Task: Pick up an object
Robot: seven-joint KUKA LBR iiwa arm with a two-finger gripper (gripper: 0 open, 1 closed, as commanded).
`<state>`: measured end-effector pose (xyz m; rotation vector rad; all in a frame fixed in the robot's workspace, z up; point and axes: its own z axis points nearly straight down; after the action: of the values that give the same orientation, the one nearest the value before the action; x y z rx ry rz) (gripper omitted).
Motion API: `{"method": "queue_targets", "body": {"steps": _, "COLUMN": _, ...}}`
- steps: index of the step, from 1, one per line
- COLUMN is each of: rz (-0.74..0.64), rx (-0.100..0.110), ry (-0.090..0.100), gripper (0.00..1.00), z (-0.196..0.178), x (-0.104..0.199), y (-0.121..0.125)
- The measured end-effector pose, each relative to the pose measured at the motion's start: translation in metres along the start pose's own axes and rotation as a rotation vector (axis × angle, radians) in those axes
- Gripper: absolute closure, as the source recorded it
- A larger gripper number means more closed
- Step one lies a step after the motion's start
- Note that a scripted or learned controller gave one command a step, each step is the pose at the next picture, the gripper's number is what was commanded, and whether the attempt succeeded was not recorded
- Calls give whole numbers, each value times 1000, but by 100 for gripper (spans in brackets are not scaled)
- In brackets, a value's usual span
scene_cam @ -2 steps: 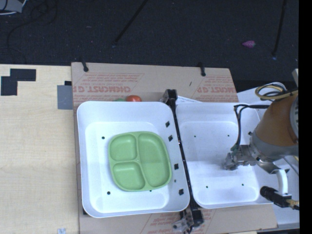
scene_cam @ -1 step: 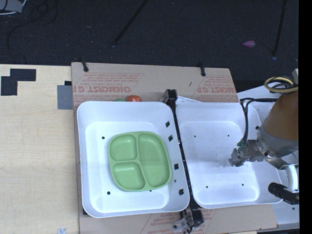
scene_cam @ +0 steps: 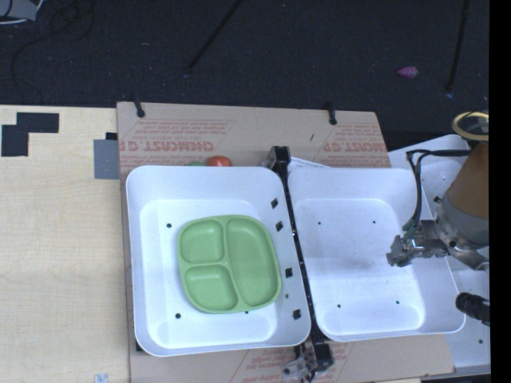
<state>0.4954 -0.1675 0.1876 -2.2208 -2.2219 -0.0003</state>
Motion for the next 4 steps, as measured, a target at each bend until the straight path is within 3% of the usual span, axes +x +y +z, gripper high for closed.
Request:
{"method": "queue_targets", "body": {"steps": 1, "rz": 0, "rx": -2, "ry": -1, "gripper": 100, "z": -59, "x": -8, "y": 4}}
{"method": "queue_targets", "body": {"steps": 2, "rz": -1, "rx": 0, "ry": 0, "gripper": 100, "z": -89, "x": -9, "y": 4}}
{"method": "queue_targets", "body": {"steps": 3, "rz": -4, "rx": 3, "ry": 2, "gripper": 100, "z": -76, "x": 41, "y": 9}}
{"method": "queue_targets", "body": {"steps": 4, "rz": -2, "rx": 3, "ry": 1, "gripper": 100, "z": -69, "x": 82, "y": 30}}
